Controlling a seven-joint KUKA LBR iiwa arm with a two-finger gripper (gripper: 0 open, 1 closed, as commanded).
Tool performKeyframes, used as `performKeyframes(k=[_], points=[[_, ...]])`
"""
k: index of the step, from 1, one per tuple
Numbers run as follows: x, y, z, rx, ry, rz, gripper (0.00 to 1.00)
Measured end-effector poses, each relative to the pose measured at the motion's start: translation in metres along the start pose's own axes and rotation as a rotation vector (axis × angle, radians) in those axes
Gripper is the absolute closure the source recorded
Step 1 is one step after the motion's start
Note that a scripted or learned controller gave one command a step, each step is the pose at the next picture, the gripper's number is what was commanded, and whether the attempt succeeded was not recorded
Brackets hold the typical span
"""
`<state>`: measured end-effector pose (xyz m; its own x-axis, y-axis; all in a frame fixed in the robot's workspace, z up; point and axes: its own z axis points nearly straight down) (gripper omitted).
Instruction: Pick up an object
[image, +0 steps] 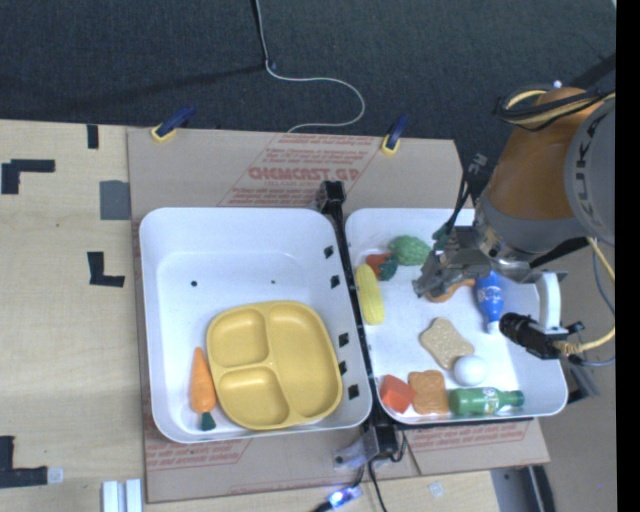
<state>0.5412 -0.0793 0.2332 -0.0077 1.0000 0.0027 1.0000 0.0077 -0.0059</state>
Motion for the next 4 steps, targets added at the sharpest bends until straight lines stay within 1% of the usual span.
performKeyframes(k=[1, 2, 3, 4], points=[[0.049, -0.013, 0.016, 0.002, -0.001, 0.002, 1.00], [0.106, -0.032, 0.008, 0.002, -0.001, -0.001, 1.00], [0.156, -0.043, 0.021, 0.002, -0.002, 0.001, 1.00], [0.180, -0.050, 0.021, 0.002, -0.003, 0.002, 1.00]])
